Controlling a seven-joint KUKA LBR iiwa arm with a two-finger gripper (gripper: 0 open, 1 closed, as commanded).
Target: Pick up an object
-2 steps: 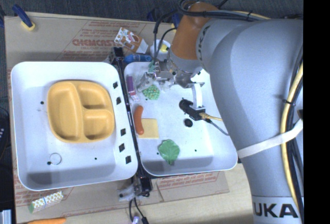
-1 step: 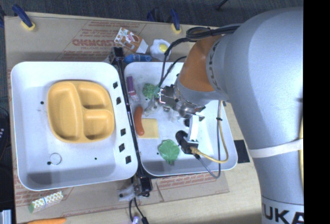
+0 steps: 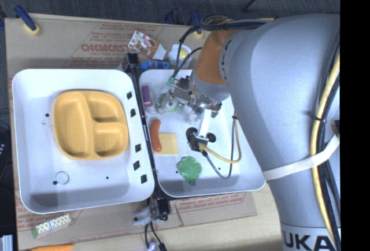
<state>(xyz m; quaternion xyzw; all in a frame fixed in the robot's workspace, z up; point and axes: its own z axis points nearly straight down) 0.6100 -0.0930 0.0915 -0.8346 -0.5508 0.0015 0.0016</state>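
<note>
My gripper [image 3: 172,96] is low in the far left part of the right bin [image 3: 243,177], under the grey arm with its orange band. A small pale green and white item [image 3: 164,106] lies right at the gripper's tip; I cannot tell whether it is held. Beside it lies a purple piece [image 3: 146,95]. Closer to the camera rest an orange-red sausage [image 3: 155,135], a yellow cheese slice [image 3: 169,143] and a green leaf [image 3: 189,169].
The left bin [image 3: 29,186] holds a yellow divided tray [image 3: 89,124]. Behind the bins, on the cardboard, sit a printed packet [image 3: 142,43], a blue item [image 3: 154,65] and a yellow item [image 3: 184,55]. The arm's bulk covers the right side of the right bin.
</note>
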